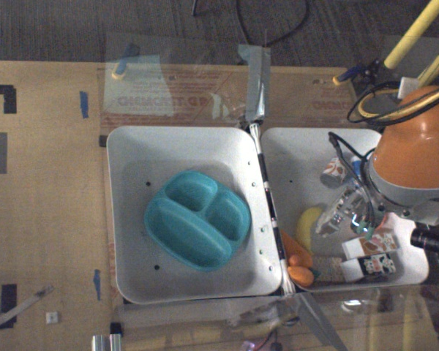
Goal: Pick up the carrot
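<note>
Carrot: orange, lying in the right bin, jammed into the corner at about seven o'clock, against the wall shared with the left bin. Rounded orange end at the bin's near edge, slimmer part running up along the divider. Just beside it, toward one o'clock, a yellow lemon-like fruit. Farther right, at three o'clock from the carrot, small printed cartons. Gripper hanging above the bin's middle, apart from the carrot, up toward two o'clock of it. Nothing seen between the fingers; spread of the fingers impossible to tell through the blur. Arm entering from three o'clock, orange band bulking over the bin's right side, wrist angled down toward eight o'clock. Teal divided plate resting mid left bin.
</note>
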Action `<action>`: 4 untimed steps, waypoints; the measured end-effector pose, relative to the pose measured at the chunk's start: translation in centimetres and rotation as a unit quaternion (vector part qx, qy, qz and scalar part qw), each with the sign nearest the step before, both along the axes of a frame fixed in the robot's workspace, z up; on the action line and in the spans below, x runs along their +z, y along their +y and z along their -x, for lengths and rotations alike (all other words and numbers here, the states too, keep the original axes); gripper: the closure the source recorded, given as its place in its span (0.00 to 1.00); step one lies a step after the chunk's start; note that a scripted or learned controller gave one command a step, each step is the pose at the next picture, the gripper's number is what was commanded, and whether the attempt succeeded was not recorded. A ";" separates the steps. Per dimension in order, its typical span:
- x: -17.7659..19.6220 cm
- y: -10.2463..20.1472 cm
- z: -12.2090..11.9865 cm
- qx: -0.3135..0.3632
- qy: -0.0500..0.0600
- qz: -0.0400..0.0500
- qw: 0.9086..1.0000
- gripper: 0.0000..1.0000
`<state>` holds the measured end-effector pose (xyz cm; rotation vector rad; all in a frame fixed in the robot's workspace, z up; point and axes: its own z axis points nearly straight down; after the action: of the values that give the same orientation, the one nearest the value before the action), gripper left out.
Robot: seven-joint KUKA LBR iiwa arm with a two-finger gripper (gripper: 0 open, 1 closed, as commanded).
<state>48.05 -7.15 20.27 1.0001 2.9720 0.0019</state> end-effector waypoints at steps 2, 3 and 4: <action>-1.8 10.8 0.0 0.228 0.001 0.000 0.974 1.00; 2.4 7.9 -1.4 0.283 0.000 0.001 0.959 1.00; -1.6 11.4 0.0 0.508 0.001 0.001 0.862 1.00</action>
<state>48.02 4.26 18.71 -0.6481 3.0712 0.0024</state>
